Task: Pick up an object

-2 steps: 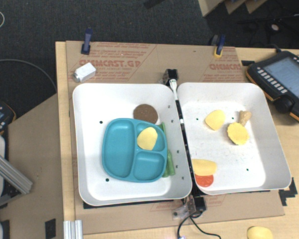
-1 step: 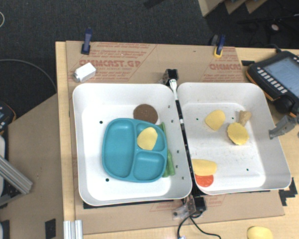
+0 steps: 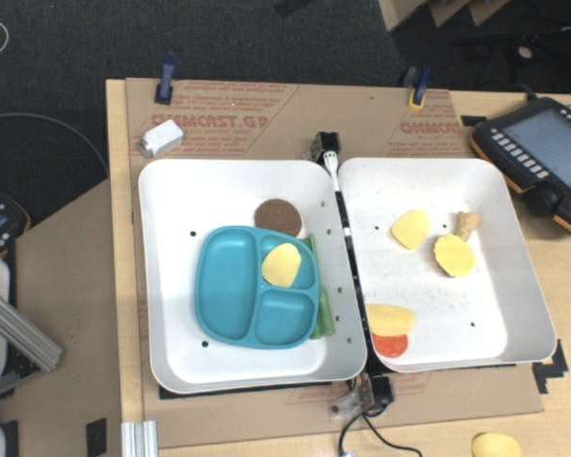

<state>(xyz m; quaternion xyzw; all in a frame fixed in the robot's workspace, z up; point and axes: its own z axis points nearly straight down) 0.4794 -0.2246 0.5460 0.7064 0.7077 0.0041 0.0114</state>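
Observation:
The left bin (image 3: 171,217) holds a blue divided tray (image 3: 238,298) with a yellow piece (image 3: 282,266) in its upper right compartment. A brown disc (image 3: 278,217) lies just behind the tray, and a green strip (image 3: 320,298) runs along the tray's right side. In the right bin (image 3: 495,331) lie a yellow chip-like piece (image 3: 411,228), a yellow round piece (image 3: 454,256) with a tan stub (image 3: 466,224) beside it, and a yellow and red piece (image 3: 390,329) near the front left corner.
A handheld pendant (image 3: 533,155) lies at the right past the bins. A small white block (image 3: 162,138) sits on the cardboard behind the left bin. Two clamps (image 3: 166,79) (image 3: 419,86) grip the far edge. A yellow object (image 3: 495,445) lies at the bottom right.

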